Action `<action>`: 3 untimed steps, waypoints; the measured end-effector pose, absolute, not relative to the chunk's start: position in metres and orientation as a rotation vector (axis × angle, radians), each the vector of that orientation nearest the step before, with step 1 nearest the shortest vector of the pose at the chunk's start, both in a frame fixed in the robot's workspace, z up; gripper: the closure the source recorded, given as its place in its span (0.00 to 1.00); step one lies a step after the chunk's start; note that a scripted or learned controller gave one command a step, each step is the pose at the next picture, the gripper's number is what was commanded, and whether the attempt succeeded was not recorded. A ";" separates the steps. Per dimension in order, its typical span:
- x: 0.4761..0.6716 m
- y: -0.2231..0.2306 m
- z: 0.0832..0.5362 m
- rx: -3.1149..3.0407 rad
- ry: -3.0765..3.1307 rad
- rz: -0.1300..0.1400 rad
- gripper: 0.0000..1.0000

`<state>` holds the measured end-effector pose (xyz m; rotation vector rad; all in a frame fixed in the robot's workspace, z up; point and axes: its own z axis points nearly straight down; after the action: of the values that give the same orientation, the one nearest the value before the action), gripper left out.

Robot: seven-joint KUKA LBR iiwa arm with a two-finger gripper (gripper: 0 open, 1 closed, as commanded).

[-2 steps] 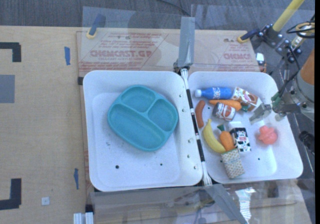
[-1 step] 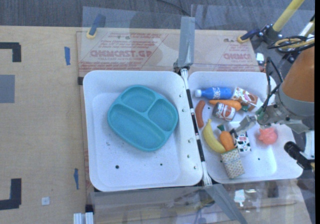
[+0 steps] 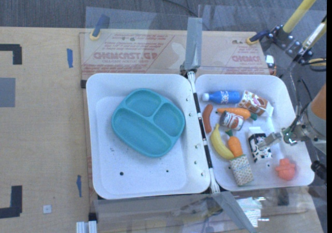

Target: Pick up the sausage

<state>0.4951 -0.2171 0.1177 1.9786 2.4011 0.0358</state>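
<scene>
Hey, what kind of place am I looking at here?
Probably a robotics lab bench set up for pick-and-place tests: a gripper reaches over the right bin of toy food, including a sausage, and a divided teal plate sits in the left bin.

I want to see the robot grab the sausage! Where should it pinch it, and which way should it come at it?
Probably across the middle of the sausage, coming straight down from above. It lies flat and long beside the left wall of the right bin, so its narrow width fits between the fingers. The banana touches its lower end and the blue bottle sits near its top, so the middle looks freest.
</scene>
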 end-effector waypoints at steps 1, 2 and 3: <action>0.550 -0.224 0.109 1.923 2.451 0.030 0.00; 0.532 -0.226 0.185 1.863 2.524 0.001 0.00; 0.542 -0.224 0.116 2.074 2.333 0.026 0.00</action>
<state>0.5420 -0.2238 0.1164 2.0735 2.3328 0.0260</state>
